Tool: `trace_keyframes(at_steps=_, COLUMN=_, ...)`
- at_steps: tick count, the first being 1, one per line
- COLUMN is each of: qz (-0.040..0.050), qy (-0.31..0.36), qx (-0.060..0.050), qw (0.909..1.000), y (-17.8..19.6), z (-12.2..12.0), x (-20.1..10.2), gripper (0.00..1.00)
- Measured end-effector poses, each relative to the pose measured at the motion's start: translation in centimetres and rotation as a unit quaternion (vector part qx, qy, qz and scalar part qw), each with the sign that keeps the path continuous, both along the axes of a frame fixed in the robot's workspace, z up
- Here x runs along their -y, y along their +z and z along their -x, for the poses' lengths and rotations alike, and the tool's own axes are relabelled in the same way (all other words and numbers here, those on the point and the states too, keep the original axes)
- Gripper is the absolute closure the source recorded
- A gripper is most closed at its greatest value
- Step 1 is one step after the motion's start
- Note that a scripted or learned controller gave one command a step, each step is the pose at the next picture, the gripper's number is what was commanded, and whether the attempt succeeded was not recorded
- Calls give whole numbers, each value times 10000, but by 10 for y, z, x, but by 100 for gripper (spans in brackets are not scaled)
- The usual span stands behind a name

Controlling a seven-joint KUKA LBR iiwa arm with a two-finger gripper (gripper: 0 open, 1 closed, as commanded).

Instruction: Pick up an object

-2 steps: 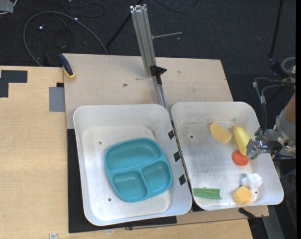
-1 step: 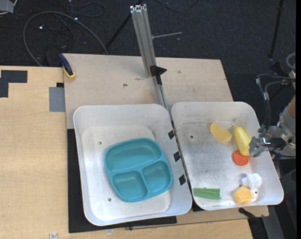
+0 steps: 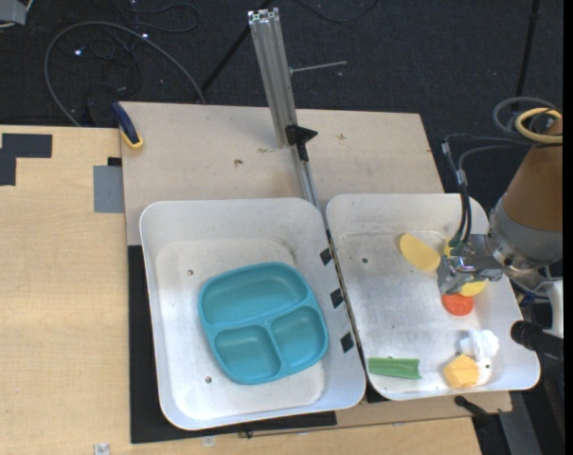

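- The grey KUKA arm with an orange band [image 3: 537, 192] reaches into the right-hand shallow white plastic bin [image 3: 381, 254], and its two-finger gripper [image 3: 459, 275] sits low over the bin's far-right part, likely because that is where the loose objects lie.
- Whether the jaws are apart or together cannot be told; the metal wrist hides them from above.
- Candidate things to pick, all placed relative to the gripper: a flat yellow oval piece [image 3: 420, 251] just to its left, a small round orange-red ball [image 3: 457, 302] directly below it and seemingly touching or just under it, with a bit of yellow beside it.
- Further below the gripper lie a white crumpled lump [image 3: 483, 343] and a yellow-orange block [image 3: 463, 372], close together near the bin's lower right corner; a flat green strip [image 3: 393, 368] lies down and to the left.
- I judge the orange-red ball or the yellow oval to be the target, though nothing is visibly between the fingers.
- Well to the gripper's left, the second white bin [image 3: 172, 245] holds a teal three-compartment plastic tray [image 3: 263, 321], tilted on its floor.
- Both bins rest on a pale wooden bench [image 3: 59, 301]; an aluminium post [image 3: 274, 74] rises behind them, up and left of the gripper.
- Beyond is dark carpet with black cables [image 3: 87, 45].
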State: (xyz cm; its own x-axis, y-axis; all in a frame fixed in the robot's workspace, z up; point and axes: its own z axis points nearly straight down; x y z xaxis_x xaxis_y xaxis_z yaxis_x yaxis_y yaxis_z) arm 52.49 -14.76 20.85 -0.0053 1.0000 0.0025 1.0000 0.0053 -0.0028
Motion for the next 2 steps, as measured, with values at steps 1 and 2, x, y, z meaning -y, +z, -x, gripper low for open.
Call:
trace_keyframes(at_steps=1, qz=2, qy=-2, qx=-3, qw=10000, y=-9, z=-17, x=-50, gripper=100)
trace_keyframes(at_steps=2, qz=4, qy=-1, qx=1, qw=10000, y=-4, z=-25, x=-109, gripper=100)
